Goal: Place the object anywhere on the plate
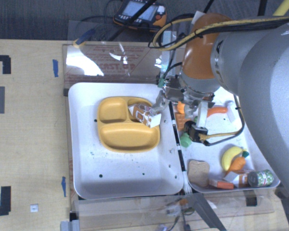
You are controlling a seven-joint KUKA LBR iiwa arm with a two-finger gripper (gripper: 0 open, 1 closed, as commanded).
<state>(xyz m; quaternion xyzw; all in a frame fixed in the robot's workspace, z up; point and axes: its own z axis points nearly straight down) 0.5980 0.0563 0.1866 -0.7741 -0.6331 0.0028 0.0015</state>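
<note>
While the grey arm's two-finger gripper (160, 105) is seen in the camera view at the right edge of the yellow, three-compartment plastic plate (126, 124), a small white-and-orange printed carton (143, 114) appears pinched at its tip, tilted over the plate's upper right compartment. Whether the carton already rests on the plate cannot be told. A failure is judged possible if release comes while the carton hangs over the plate's right rim: it could tip off onto the floor of the shallow white left bin (86, 167). Right of the plate, past the bin wall, a slice of toy bread (198, 172) and a yellow toy banana (229, 157) are seen, well apart from it.
</note>
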